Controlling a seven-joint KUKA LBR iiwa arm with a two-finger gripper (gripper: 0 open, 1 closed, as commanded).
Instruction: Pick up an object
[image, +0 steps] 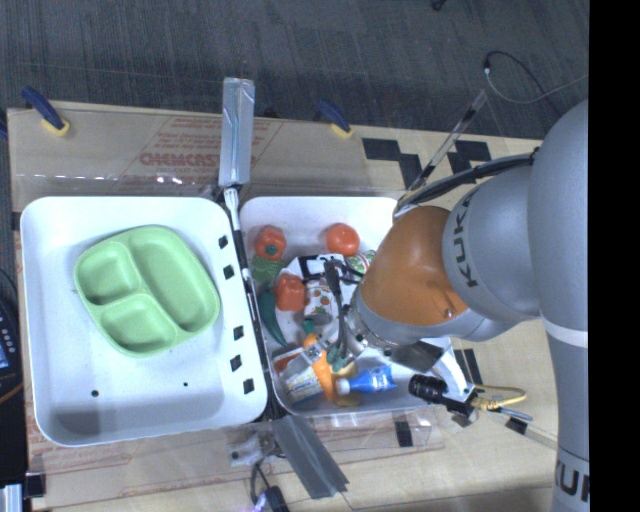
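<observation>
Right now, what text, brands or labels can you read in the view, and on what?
"KU": grey arm, upper link beside the orange band; the remaining letters curve out of sight.
Red print on the cardboard sheet behind the left bin: too blurred to read.
Labels on the blue tube and other packages in the right bin: too small to read.

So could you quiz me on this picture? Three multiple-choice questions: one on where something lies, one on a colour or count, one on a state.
1. Where does the pale green plastic divided plate lie?
A. left white bin
B. right white bin
C. cardboard

2. How many compartments has that plate?
A. two
B. three
C. five

3. How does the plate rest?
A. upside down
B. on edge
C. flat, hollows up

Answers: 1 A, it sits alone in the left bin. 2 B, one long hollow and two smaller ones show. 3 C, its hollows face the camera.
</observation>
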